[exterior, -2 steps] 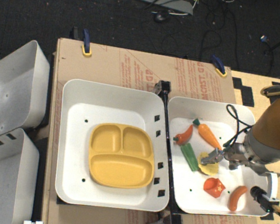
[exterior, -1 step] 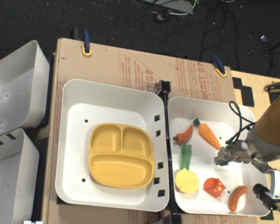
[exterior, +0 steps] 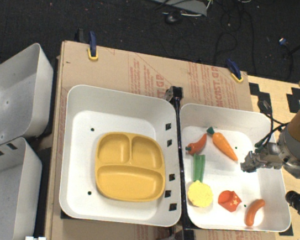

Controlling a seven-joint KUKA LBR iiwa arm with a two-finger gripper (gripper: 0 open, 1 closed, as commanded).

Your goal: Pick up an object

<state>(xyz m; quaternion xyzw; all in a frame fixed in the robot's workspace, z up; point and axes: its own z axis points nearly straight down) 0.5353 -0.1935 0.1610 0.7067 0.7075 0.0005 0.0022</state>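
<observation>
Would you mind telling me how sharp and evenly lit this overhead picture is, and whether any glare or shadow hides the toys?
Camera view: light is even and soft, with only faint shadows under the carrot and the yellow tray; the white bins are bright, but no glare hides anything; the toys are fairly sharp; the hand is dark and slightly blurred, so its details are unclear; the floor behind is dim.

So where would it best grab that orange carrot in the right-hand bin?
Probably across the thick middle of the carrot, coming straight down from above. It lies flat and slanted, green top toward the upper left, tip toward the lower right, with bare bin floor along both long sides. The end effector sits just past its tip.
</observation>
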